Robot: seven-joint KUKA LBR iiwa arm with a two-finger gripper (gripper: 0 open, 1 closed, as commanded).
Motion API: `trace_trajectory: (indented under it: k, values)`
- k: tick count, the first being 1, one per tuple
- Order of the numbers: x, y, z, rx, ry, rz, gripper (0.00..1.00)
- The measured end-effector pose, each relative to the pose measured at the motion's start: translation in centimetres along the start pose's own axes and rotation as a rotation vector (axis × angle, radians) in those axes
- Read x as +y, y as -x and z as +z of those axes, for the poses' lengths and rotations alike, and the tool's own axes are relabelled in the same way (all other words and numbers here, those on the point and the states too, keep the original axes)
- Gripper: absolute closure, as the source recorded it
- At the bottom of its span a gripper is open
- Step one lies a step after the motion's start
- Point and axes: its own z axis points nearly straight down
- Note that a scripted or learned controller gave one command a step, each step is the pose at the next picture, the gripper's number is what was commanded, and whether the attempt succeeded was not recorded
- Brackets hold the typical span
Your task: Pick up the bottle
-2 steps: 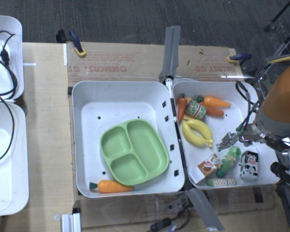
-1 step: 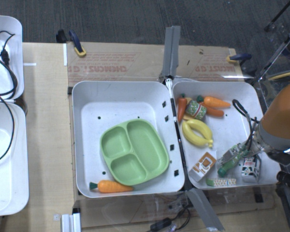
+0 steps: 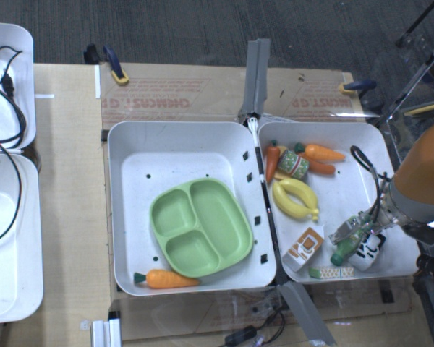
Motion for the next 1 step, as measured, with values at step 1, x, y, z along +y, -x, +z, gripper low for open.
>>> trace_trajectory:
  k: [1]
  values:
    - [1.58,-3.54,-12.11,-0.001,-0.004,0.273,1.00]
